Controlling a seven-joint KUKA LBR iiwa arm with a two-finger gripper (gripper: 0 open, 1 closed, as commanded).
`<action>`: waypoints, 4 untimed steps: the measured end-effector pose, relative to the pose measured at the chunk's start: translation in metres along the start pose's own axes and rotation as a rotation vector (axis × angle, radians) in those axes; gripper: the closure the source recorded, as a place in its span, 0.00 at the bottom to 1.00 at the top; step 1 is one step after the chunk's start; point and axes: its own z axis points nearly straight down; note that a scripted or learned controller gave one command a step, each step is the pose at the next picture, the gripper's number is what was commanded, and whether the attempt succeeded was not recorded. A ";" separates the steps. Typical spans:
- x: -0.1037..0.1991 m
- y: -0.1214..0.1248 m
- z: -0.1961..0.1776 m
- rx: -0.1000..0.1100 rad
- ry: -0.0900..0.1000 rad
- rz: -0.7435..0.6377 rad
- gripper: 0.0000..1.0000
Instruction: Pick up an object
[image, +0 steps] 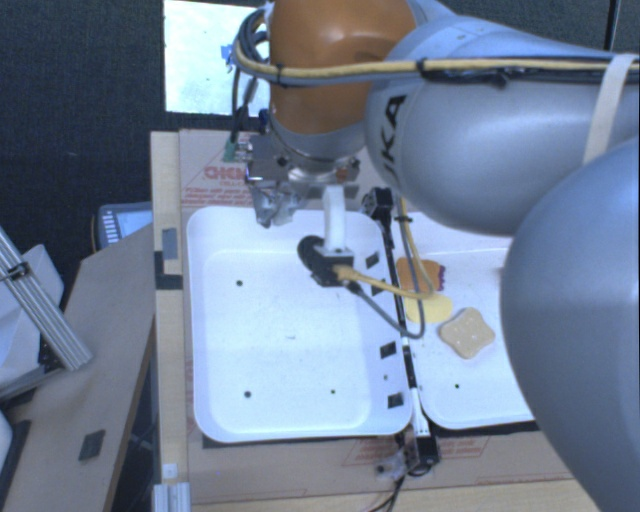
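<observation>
My gripper (271, 208) hangs over the far edge of the left bin (280, 345), near its back left corner. No object shows between or under it. In the right bin (470, 400) a tan, toast-shaped piece (467, 332) lies near the divider. A yellow rounded object (422, 279) lies just behind it, with a small magenta bit (441, 270) at its right side. The arm's large grey body hides most of the right bin.
A cardboard sheet (205, 180) with red print lies under both bins. A wooden bench edge (165, 300) runs along the left. A metal rail (40, 310) leans at the far left.
</observation>
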 end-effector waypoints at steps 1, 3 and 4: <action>-0.004 -0.059 0.009 0.000 -0.003 0.006 1.00; -0.002 -0.067 -0.018 -0.002 -0.002 0.004 1.00; -0.004 -0.043 -0.176 -0.024 0.005 0.006 1.00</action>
